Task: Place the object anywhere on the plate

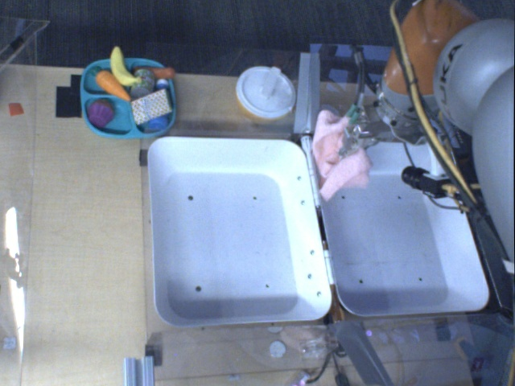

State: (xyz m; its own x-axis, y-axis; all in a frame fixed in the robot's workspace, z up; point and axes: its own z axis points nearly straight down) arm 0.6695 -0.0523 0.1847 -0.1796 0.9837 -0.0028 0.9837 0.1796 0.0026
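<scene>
The tool (352,135) pinches the pink cloth (338,163) at the right bin's (418,288) eleven o'clock corner; drooping folds could snag the rim before reaching the plate (265,92).

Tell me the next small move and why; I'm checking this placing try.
Probably carry the limp pink cloth, hanging at the gripper, leftward to the round white plate on the bench behind the left white bin: the cloth hangs above the right white bin.
</scene>
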